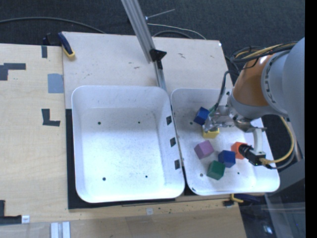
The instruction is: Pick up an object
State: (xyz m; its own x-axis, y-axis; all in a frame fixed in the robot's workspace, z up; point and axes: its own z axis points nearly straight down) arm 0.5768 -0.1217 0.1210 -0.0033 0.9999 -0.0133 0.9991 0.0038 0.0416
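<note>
Yellow obj (211,131) directly under hand (214,121), rt bin (257,182).

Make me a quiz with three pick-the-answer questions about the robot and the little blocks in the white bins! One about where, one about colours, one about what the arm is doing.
1. Which bin holds the blocks?
A. the left bin
B. the right bin
C. both bins

2. What colour is the block nearest the bottom edge of the picture?
A. green
B. white
C. black

3. Where is the gripper?
A. over the wooden bench
B. down in the right bin, by the yellow block
C. in the left bin

Answers:
1. B: every block lies in the right bin, while the left bin shows bare white floor.
2. A: the green block sits lowest, below the purple block.
3. B: the gripper is just above the yellow block, beside a blue block.
</note>
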